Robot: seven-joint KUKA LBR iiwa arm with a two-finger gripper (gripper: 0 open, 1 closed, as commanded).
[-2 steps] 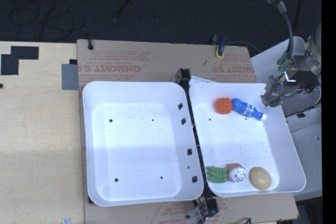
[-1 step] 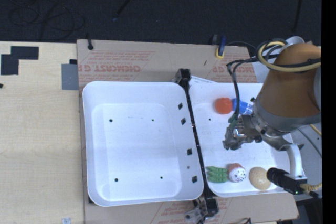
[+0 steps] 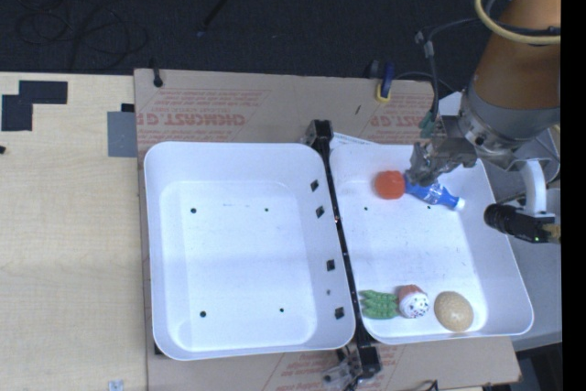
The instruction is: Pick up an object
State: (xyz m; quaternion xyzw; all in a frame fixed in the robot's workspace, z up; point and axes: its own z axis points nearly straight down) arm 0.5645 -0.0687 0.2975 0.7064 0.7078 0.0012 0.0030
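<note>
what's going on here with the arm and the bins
A grey KUKA arm with an orange band reaches in over the right-hand white bin, its gripper low at the far end, right by a small blue plastic object and a round orange-red ball. Nothing is visibly held. At the near end of that bin lie a green leafy toy, a small white and red object and a tan egg-shaped object. The left-hand white bin sits alongside.

Bright bins, dark surround, soft focus throughout.
The two white bins point(image 3: 240, 162) glare almost featureless under even overhead light; the floor beyond the desk point(image 3: 64, 224) falls to near black, and the arm point(image 3: 517, 59) above the right bin looks slightly blurred.
</note>
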